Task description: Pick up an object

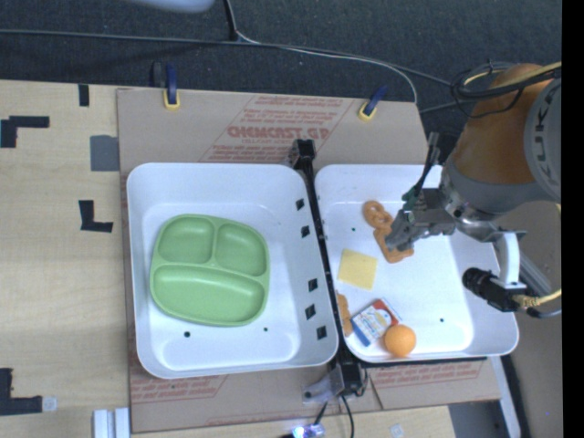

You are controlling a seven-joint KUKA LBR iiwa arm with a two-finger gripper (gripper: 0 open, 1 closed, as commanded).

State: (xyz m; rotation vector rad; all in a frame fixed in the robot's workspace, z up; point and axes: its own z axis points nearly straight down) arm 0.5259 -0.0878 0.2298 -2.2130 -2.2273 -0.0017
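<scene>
Gripper [399, 238] is seen low in right bin [456, 331], arm [497, 144] coming in from the right. Fingertips sit right on a brown pastry-like piece [396, 249]; grip state can't be told, pads are blurred against it. Piece's long axis runs approx up-down in frame, slightly tilted; a second curled brown bit [375, 213] lies just up-left of gripper, touching or nearly so. Yellow cheese slice [358, 268] is just left-below gripper, flat, corner-on. Further below: small red/blue packet [372, 321] and orange ball [399, 339], side by side, well apart from gripper. Green divided plate [210, 269] sits in left bin [146, 190], far left, past the divider [315, 245].
</scene>
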